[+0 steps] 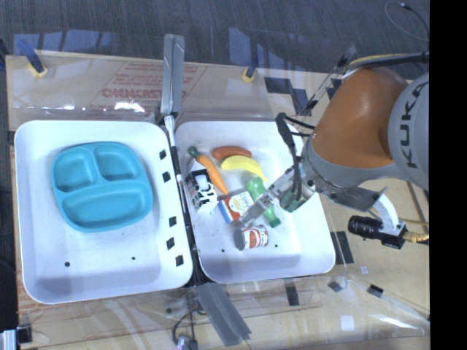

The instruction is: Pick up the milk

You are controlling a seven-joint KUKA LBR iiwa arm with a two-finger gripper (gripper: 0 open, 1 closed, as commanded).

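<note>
We see the KUKA arm point(379, 133) as a thick grey body with a broad, rounded orange band point(357, 119) above the wrist. White "KU" lettering runs down the grey casing just right of that band. Thin black cables point(332, 79) loop along the band's upper left edge and trail off above it. Below the band sits a grey wrist ring, and from it a slim metallic gripper point(252, 214) extends, with greenish parts near its base.
</note>
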